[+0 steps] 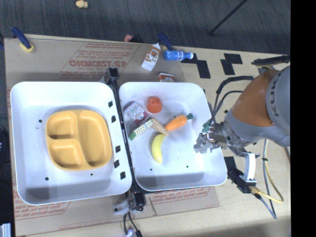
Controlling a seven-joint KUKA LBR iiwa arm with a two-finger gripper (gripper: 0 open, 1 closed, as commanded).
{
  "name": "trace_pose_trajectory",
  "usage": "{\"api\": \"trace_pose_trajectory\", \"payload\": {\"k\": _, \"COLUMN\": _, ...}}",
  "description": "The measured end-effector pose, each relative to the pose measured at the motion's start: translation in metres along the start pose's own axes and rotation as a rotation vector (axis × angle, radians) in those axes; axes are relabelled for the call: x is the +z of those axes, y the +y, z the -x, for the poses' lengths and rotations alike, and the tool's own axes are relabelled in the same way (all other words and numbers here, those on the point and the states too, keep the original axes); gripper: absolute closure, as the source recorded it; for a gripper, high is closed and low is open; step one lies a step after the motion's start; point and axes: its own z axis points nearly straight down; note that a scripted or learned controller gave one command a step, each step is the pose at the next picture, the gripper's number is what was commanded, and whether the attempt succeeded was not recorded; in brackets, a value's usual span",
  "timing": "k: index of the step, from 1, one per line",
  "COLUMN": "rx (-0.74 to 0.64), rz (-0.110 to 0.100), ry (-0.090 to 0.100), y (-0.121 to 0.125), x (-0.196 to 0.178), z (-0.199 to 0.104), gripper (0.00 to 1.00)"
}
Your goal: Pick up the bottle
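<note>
The blue bottle [176, 56] lies on the bench above the right bin [210, 174], long axis left-right, cap toward right. The gripper [203, 143] hangs at centre-right; its state I cannot tell.

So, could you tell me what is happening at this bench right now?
A grey robot arm reaches in from the right, with its gripper low over the right edge of the right bin. That bin contains a banana, a carrot, a red tomato and some small packets. The left bin has a yellow divided plate. A blue bottle lies on the bench beyond the bins, well away from the gripper, so nothing has been picked up yet.
</note>
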Motion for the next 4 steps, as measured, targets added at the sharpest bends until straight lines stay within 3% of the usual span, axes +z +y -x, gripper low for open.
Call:
{"api": "trace_pose_trajectory", "payload": {"k": 1, "rx": -0.172, "rz": -0.002, "ry": 0.002, "y": -0.002, "x": 0.013, "z": -0.009, "gripper": 1.0}}
{"api": "trace_pose_trajectory", "payload": {"k": 2, "rx": -0.061, "rz": 0.0, "ry": 0.0, "y": 0.0, "x": -0.007, "z": 0.001, "gripper": 1.0}}
{"api": "trace_pose_trajectory", "payload": {"k": 3, "rx": -0.503, "rz": -0.001, "ry": 0.001, "y": -0.004, "x": 0.009, "z": -0.018, "gripper": 1.0}}
{"api": "trace_pose_trajectory", "payload": {"k": 4, "rx": -0.284, "rz": 0.0, "ry": 0.0, "y": 0.001, "x": -0.004, "z": 0.005, "gripper": 1.0}}
